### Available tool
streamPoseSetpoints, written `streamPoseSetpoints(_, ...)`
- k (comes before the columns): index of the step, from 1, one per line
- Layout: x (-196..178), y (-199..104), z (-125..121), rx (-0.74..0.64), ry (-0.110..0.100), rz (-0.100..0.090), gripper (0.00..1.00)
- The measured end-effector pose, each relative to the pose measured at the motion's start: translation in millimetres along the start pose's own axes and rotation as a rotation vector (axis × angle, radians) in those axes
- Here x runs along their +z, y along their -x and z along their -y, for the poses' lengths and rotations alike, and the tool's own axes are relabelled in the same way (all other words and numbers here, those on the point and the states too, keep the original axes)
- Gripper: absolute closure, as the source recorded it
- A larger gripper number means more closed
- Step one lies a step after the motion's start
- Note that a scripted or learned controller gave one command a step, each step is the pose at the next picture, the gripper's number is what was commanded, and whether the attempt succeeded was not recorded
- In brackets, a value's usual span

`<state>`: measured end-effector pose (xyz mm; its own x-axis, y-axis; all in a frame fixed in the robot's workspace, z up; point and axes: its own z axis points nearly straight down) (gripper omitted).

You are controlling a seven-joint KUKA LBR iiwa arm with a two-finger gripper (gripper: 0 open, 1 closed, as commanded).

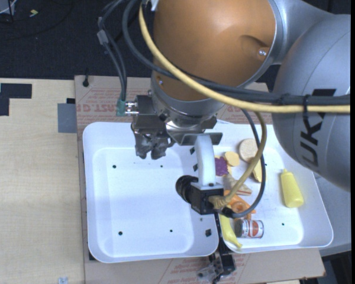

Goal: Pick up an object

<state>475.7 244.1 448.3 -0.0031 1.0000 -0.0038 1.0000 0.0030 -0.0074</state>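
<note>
My gripper (pixel 151 149) hangs over the far part of the left bin (pixel 106 218), near the divider between the bins. Its dark fingers (pixel 142 149) stand close together with nothing between them. The objects lie in the right bin (pixel 310 229): a yellow bottle (pixel 291 188) at the right, a tan round slice (pixel 247 149) at the back, a purple piece (pixel 222 165), orange pieces (pixel 241 205), a small red-and-white can (pixel 252 228) and a yellow banana-like piece (pixel 229 234) at the front. The gripper is left of all of them and touches none.
The big grey and orange arm (pixel 225 46) covers the far side of both bins. A yellow cable (pixel 242 179) hangs down over the right bin's objects. Brown board (pixel 100 102) and pale bench (pixel 29 182) lie to the left.
</note>
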Motion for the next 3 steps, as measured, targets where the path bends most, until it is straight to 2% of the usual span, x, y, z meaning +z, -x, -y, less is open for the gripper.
streamPoseSetpoints(1, 200.8, 1.4, -21.1, 0.004, -0.012, 0.007, 1.0)
streamPoseSetpoints(2, 60.7, 0.2, -0.4, 0.0, 0.015, -0.009, 1.0)
streamPoseSetpoints(3, -34.6, 1.1, -6.4, 0.001, 0.015, -0.007, 1.0)
